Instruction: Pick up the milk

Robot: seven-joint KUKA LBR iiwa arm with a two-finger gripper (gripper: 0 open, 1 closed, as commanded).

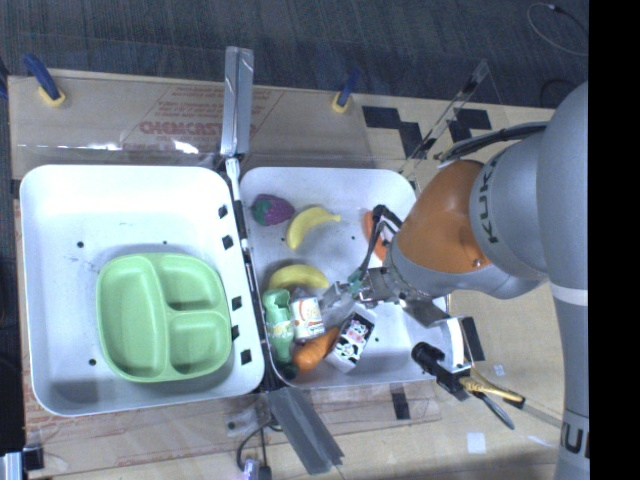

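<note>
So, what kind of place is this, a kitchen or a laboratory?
Most likely a robotics lab bench, not a kitchen: a KUKA arm reaches over two white bins clamped to a board, and the bananas, carrot and milk carton look like toy food.

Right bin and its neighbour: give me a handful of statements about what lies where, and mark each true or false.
1. The green divided plate lies in the left bin. True.
2. The milk carton lies in the left bin. False: it lies in the right bin, near its front edge, beside the carrot.
3. Two bananas lie in the right bin. True: one banana towards the back, another banana nearer the middle.
4. The purple grapes sit on the green plate. False: they lie in the right bin's back left corner.
5. The gripper is over the left bin. False: it is over the right bin, just above the milk carton.
</note>
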